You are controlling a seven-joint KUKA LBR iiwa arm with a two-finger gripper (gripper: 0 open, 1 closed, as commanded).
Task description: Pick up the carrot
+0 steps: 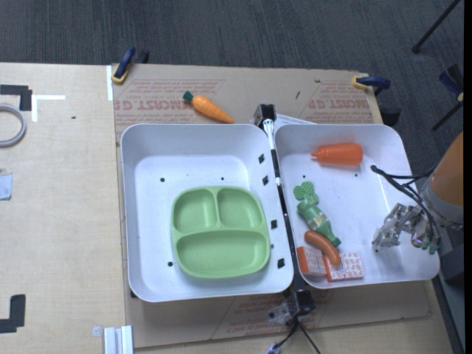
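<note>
Orange plastic carrot (209, 108) lies on the worktop (59, 220) behind both bins; pincer (391, 234), grip state unclear, hovers in the right white bin (383, 153).

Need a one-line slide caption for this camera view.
Carrot lies on cardboard behind the left bin; gripper hovers over the right bin.

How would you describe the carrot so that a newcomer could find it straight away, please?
Start at the left white bin. Beyond its far rim, on the brown cardboard, lies the carrot: small, orange, tapered, with a green top, outside both bins.
</note>
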